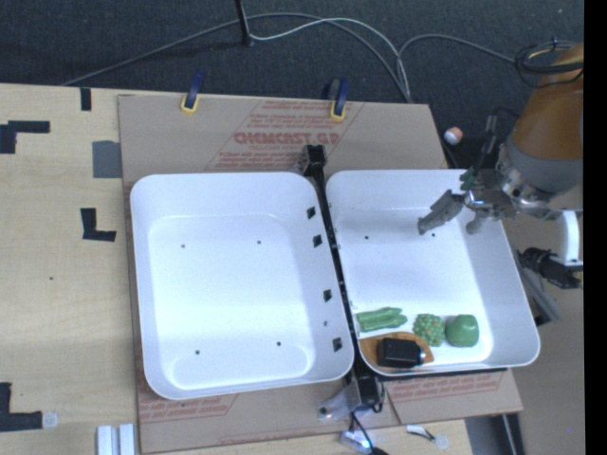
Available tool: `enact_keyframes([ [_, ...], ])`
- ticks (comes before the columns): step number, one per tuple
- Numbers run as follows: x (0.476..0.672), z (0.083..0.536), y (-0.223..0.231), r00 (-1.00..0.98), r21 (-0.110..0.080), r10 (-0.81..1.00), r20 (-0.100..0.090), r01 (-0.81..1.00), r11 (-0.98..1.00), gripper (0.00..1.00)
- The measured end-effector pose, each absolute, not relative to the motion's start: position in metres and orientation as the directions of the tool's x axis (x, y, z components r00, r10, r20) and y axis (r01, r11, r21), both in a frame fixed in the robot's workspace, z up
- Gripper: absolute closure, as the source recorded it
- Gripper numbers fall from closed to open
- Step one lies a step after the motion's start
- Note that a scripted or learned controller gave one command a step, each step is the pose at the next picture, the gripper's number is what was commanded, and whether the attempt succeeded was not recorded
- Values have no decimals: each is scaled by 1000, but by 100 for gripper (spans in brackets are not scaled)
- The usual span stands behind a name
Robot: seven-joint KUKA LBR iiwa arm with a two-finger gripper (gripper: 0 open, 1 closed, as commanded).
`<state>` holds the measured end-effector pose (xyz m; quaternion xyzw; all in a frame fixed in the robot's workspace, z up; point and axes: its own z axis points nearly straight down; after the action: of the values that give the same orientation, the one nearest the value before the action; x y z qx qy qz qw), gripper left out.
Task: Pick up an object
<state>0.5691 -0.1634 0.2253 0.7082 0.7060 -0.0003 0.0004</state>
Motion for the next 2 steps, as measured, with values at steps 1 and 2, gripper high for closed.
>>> enact_keyframes([
  [1, 629, 206, -160, -2, -2, 1000, 1, 1000, 2, 0],
  [2, 546, 244, -149, 1, 3, 1000, 0, 1000, -1, 0],
])
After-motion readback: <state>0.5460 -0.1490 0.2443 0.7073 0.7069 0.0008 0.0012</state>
